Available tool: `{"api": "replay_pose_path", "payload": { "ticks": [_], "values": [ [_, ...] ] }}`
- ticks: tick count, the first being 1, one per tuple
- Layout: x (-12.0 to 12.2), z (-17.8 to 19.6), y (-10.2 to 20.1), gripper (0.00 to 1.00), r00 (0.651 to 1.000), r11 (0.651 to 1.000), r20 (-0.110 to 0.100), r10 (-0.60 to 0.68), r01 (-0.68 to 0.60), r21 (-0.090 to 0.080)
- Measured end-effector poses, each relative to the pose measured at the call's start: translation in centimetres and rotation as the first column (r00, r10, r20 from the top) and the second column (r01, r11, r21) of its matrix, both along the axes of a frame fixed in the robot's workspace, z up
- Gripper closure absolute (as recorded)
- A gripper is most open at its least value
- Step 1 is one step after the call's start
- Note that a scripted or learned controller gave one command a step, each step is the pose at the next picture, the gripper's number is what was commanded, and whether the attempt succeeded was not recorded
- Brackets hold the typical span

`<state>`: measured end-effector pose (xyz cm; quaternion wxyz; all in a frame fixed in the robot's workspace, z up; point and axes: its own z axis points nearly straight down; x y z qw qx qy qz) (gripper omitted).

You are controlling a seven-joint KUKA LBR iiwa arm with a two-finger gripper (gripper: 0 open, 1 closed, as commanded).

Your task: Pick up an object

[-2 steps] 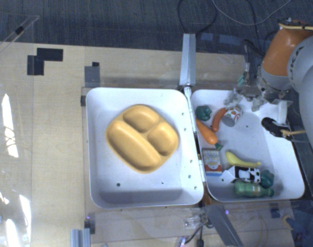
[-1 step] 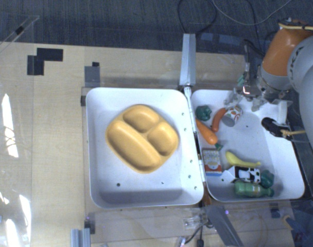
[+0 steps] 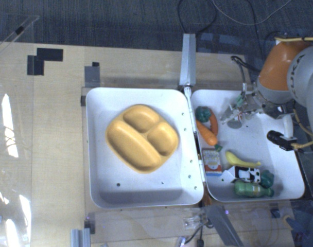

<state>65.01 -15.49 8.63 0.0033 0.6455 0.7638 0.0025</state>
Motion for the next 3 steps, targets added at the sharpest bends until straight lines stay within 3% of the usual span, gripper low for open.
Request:
{"api": "replay_pose_path", "payload": {
  "ticks": [1, 2, 3],
  "values": [
    [0.3, 1.1, 0.0, 1.0, 1.0, 1.0, 0.007, 0.001, -0.001, -0.001],
    [-0.6, 12.2, 2.0, 1.0, 0.999, 0.999, -0.004, -0.044, 0.044, 0.0],
    [-4.8, 12.9, -1.0, 1.0, 1.0, 1.0, -0.006, 0.01, -0.01, 0.0]
  ]
}}
